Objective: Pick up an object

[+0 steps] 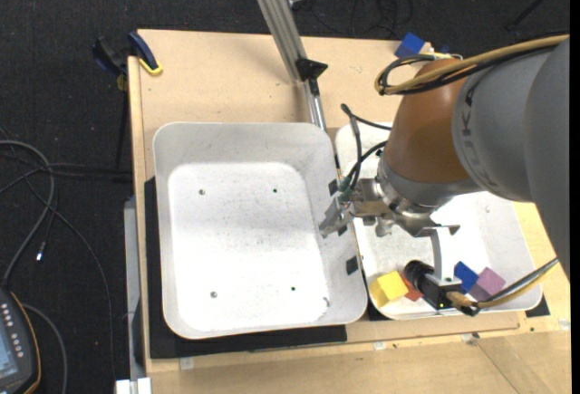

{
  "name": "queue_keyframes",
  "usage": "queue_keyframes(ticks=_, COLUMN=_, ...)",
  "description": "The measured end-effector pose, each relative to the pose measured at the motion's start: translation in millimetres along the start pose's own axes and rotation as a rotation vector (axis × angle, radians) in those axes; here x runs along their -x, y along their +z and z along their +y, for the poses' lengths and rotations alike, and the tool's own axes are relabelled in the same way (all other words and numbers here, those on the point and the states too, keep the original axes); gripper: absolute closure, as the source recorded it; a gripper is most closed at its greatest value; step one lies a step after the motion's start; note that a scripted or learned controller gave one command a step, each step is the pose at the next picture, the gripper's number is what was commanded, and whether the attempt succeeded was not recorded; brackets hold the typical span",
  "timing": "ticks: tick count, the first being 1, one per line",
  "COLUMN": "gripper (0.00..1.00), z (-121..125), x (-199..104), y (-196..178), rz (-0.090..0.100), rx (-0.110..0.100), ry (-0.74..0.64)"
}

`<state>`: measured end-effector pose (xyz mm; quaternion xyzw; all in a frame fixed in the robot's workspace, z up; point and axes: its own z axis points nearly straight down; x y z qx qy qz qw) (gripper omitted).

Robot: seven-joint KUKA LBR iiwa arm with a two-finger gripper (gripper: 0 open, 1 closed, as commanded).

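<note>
The right bin (510, 234) holds a yellow block (390, 287) at its near left corner, with a small red piece (413, 294) beside it. Further right lie a blue block (466, 274) and a purple block (490, 282). My gripper (336, 216) hangs over the seam between the two bins, up and left of the yellow block and apart from it. I see nothing held in it. The grey and orange arm covers much of the right bin's far half. A small dark piece (352, 265) sits by the rim just below the gripper.
The left bin (178, 150) is a wide white tray with a speckled floor. A slanted metal pole (279, 10) comes down to the bench behind the bins. A blue block (410, 45) lies at the bench's far right, and a blue and yellow clamp (143, 52) grips its far left corner.
</note>
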<state>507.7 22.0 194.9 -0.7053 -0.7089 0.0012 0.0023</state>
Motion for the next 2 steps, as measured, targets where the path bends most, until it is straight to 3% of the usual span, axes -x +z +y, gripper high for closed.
queue_keyframes(ticks=1, gripper=0.0, z=-7.9, x=-30.6, y=40.6, rz=-0.016, rx=0.012, ry=0.018)
queue_keyframes(ticks=2, gripper=0.0, z=-8.4, x=-35.2, y=44.5, rz=-0.025, rx=0.017, ry=0.026)
